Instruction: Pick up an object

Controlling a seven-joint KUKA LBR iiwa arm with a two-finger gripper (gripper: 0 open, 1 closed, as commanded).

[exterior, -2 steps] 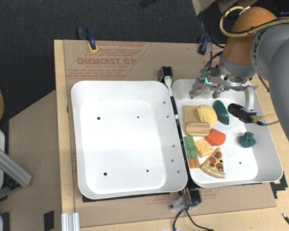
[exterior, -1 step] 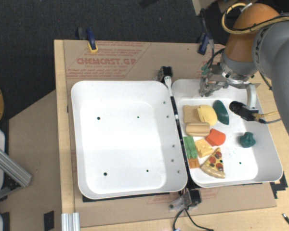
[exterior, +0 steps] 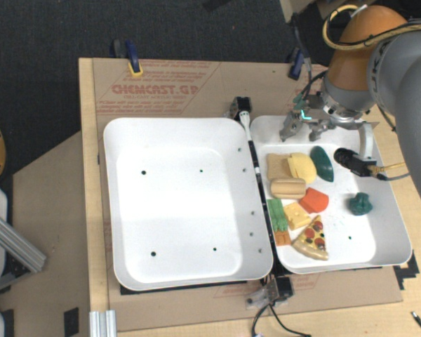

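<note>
The left bin (exterior: pixel 175 202) sits on the table (exterior: pixel 91 188), touching the right bin (exterior: pixel 379 248) along its edge. In the right bin lie toy foods: a hot dog bun (exterior: pixel 287 187), a pizza slice (exterior: pixel 313 239), a red piece (exterior: pixel 313 201), and a teal lump (exterior: pixel 361 203). The pincer (exterior: pixel 305 126) hovers over that bin's far corner, fingers seemingly spread and pinching nothing, though this is hard to make out.

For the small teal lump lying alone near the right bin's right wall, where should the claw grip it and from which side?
The small teal lumpy toy lies apart from the other pieces in the right white bin, with bare floor all round it. Coming straight down from above and closing across its narrower middle looks best. Its knobbly, rounded shape may slip, so the grip should be centred.
</note>
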